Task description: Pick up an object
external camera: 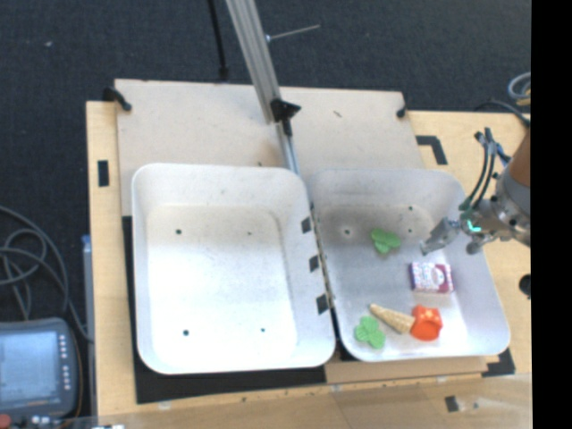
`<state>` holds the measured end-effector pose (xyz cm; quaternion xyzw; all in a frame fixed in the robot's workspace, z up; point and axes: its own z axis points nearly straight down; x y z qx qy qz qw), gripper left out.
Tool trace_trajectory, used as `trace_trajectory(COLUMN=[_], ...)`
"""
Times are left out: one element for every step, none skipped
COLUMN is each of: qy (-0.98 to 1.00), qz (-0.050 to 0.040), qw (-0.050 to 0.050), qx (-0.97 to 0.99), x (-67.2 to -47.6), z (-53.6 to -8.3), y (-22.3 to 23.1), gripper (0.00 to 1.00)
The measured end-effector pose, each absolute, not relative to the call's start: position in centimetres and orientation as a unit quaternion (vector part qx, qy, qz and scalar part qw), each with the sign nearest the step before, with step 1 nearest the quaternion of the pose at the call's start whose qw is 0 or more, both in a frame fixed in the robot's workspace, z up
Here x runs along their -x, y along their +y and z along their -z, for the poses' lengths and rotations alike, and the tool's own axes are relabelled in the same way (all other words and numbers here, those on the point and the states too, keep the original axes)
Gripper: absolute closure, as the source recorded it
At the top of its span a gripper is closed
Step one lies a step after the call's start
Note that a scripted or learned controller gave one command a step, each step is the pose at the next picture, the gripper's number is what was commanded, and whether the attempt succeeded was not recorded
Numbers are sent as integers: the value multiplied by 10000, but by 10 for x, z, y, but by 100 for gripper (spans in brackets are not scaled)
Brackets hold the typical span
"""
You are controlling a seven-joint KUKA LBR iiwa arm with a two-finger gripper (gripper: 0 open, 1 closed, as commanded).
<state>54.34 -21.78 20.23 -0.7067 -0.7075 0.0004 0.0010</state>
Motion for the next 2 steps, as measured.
trace_trajectory(qy=[-7080, -7068], qz=[5, -20], qw=[-9, 9], qx=[7062, 7074], x=[-544, -547], z=[-204, -145], y=[-218, -226], gripper=[0, 0])
